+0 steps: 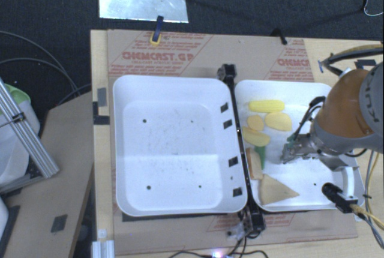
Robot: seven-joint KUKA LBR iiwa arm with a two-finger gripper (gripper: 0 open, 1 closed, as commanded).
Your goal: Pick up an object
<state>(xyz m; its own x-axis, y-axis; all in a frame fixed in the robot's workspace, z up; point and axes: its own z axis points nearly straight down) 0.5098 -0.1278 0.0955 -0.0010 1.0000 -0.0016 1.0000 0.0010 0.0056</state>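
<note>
Down low in the right bin (309,186), at the end of the arm (350,108): the claw (292,152). Cannot tell how wide open, too dark and small to see. Cannot see anything held in it.

Plenty to pick from, all on the left half of that bin. Up top, a long yellow piece (267,106). Just under it, two round yellow bits (278,122), side by side. Below those, a yellow-green piece (257,138) and a tan stick (255,165) right against the wall next to the left bin (174,143). Near the front, a tan wedge (277,190). Nearest to the claw: the round bits and the yellow-green piece, close by but apart from it.

Could go wrong in a few ways, at a guess. Closing right here likely means grabbing air, with only bare white floor below. Reaching for the round bits may mean pushing one away while squeezing the other, or pinching both and dropping both. Going for the stick may mean bumping the wall. Trying the wedge may mean sliding off its flat, slanted sides. Safest bet, probably: the long yellow piece, lying a bit apart from the rest.
</note>
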